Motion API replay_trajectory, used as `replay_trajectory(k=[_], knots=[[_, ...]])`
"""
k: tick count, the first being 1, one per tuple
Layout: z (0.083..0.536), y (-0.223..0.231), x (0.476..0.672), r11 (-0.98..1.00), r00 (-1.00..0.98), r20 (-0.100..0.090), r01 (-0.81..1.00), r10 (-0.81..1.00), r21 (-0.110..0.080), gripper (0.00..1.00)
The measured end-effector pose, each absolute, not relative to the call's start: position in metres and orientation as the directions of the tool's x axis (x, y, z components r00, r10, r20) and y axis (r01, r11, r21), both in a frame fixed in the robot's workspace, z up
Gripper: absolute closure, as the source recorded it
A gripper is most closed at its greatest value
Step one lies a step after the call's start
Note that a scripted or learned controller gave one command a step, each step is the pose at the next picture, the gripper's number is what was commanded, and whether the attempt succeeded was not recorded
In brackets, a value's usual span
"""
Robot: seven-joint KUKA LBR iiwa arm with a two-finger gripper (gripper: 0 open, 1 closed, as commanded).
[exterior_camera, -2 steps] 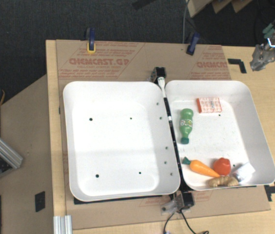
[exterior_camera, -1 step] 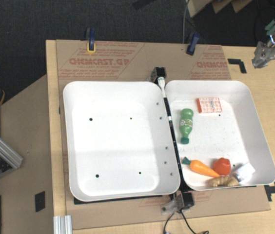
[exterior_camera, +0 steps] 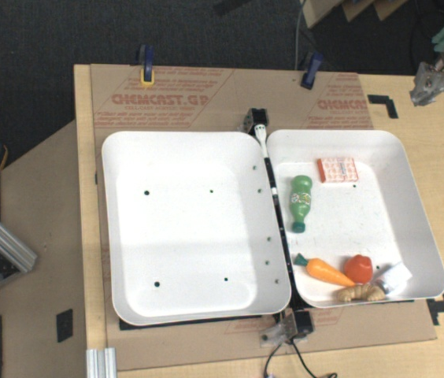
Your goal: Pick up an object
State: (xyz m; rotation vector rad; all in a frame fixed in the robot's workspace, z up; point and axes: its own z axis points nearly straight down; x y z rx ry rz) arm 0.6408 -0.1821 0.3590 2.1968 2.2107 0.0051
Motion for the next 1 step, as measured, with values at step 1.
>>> replay_trajectory(k=[1], knots=[[0.3699, -0.1820, 0.6415, 0.008, -0.007, -0.018, 1.000, 1.000, 0.024, 1.00]])
